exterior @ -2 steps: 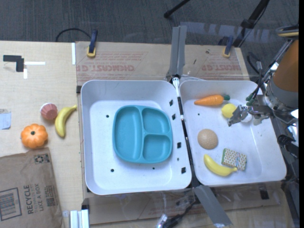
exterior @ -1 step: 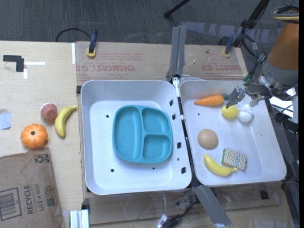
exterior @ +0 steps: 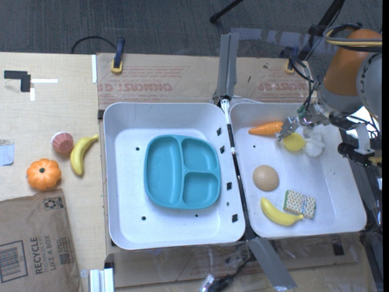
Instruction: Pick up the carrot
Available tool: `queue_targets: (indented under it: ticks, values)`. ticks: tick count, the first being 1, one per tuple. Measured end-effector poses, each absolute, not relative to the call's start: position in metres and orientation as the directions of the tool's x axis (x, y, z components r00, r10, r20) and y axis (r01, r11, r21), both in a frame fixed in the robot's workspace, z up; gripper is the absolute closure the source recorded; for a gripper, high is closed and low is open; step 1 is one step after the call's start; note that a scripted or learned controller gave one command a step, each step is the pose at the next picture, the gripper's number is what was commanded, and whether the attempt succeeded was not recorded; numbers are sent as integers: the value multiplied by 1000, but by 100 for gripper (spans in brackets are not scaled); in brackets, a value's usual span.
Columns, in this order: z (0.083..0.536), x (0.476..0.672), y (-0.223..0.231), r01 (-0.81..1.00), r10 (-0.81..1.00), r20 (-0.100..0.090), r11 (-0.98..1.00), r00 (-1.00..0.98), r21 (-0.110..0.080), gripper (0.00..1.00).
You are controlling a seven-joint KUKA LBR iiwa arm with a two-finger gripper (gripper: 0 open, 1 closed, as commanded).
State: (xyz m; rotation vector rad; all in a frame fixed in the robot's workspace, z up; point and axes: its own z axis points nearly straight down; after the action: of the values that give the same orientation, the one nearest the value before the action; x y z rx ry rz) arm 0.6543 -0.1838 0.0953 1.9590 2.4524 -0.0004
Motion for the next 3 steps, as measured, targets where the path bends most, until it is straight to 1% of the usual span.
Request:
queue_targets:
  ticks: [1, 2, 3]
  values:
    - [105, 655, -184, 975, 975, -5, 222, -222, 3, 100]
    - [209, 640, -122, 957, 957, -2, -292, 292, 0, 100]
    - [190, 524, -78, 654, 654, -4, -757, 757, -5, 100]
